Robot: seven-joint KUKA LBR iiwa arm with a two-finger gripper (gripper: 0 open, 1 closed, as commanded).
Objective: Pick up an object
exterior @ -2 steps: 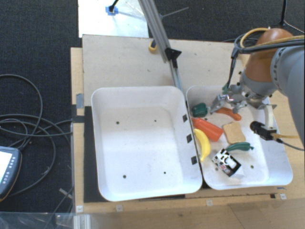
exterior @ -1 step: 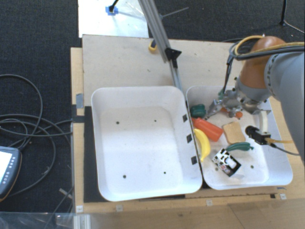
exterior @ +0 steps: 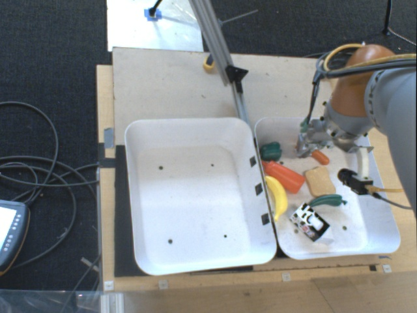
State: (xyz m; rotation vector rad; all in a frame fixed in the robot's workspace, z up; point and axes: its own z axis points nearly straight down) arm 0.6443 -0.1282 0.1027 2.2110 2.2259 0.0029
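Arm is reaching into the rt bin – tool is hanging low at the bin's far side, can't tell if it's apart or together. Small orange piece is lying just beside the tool, nearer the camera. Green item is sitting to its left. Carrot, banana, tan block – all lying nearer the camera than the tool.

Evenly lit, slightly soft overhead picture of a bench.

Bright, diffuse light makes the two white bins nearly glare, with only faint shadows inside them. The dark floor loses detail. Fine edges look mildly blurred and grainy throughout.
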